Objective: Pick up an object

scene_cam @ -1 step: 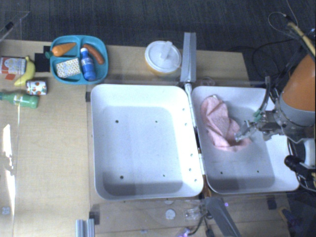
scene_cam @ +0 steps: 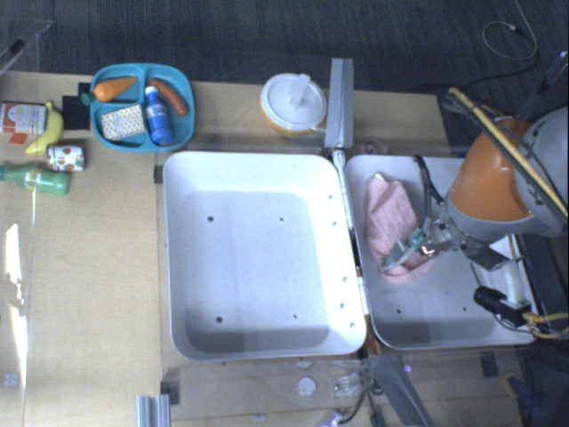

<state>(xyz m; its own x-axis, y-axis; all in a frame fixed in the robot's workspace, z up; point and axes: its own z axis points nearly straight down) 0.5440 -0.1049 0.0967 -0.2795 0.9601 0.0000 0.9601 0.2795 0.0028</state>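
Observation:
A pink cloth-like object [scene_cam: 391, 219] lies crumpled in the right bin [scene_cam: 444, 323], in its left half. My gripper [scene_cam: 407, 249] reaches in from the right and sits low over the cloth's near end, its fingertips touching or just above the pink fabric. The spread of the fingers is too small and blurred to read. The arm's orange band [scene_cam: 487, 185] rises behind it at the right.
The left bin [scene_cam: 258, 256] lies beside the right one, with a metal divider [scene_cam: 339, 105] behind them. On the bench stand a white lidded cup [scene_cam: 293, 103], a blue tray of toy food [scene_cam: 142, 107], a banana [scene_cam: 46, 130], a small can [scene_cam: 65, 157] and a green bottle [scene_cam: 37, 180].

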